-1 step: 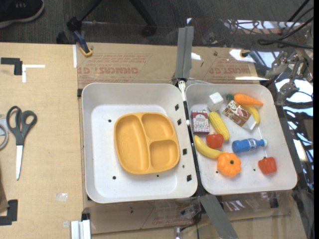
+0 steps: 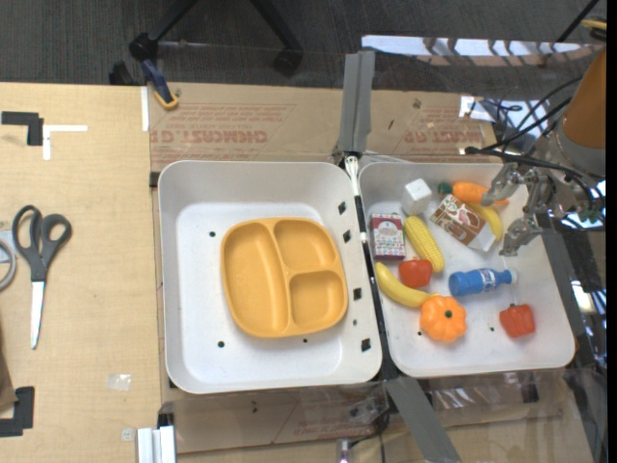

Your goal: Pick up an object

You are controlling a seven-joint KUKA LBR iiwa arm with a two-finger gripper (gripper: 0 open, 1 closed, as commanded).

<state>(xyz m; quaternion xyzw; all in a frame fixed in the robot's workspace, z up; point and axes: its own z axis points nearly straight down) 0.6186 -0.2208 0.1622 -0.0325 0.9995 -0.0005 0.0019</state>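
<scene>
Where the arm (image 2: 588, 114) enters at the right edge of the camera view, most of it is cut off, so just an orange patch and a tangle of cables show. Its gripper (image 2: 513, 215) hangs over the far right part of the right bin (image 2: 549, 350), two metal fingers spread apart with nothing between them; one fingertip (image 2: 498, 187) sits just beside the orange carrot (image 2: 468, 192), the other lower, right of the snack packet (image 2: 460, 220). A yellow piece peeks out from under that packet, too hidden to name.

Both bins rest on brown cardboard laid over a pale wooden bench (image 2: 77, 287). Beyond the bench, dark carpet and the black legs of an office chair (image 2: 217, 17) show. A pair of scissors (image 2: 39, 258) lies on the wood, well left of the left bin (image 2: 183, 355).

One yellow divided tray (image 2: 285, 278) fills the middle of the left bin. Counted in the right bin: one white cube (image 2: 416, 193), one red box (image 2: 388, 236), one corn cob (image 2: 423, 242), one banana (image 2: 398, 285), one tomato (image 2: 415, 273), one blue bottle (image 2: 479, 281), one small pumpkin (image 2: 442, 318) and one red pepper (image 2: 518, 321), all left of or nearer than the gripper.
</scene>
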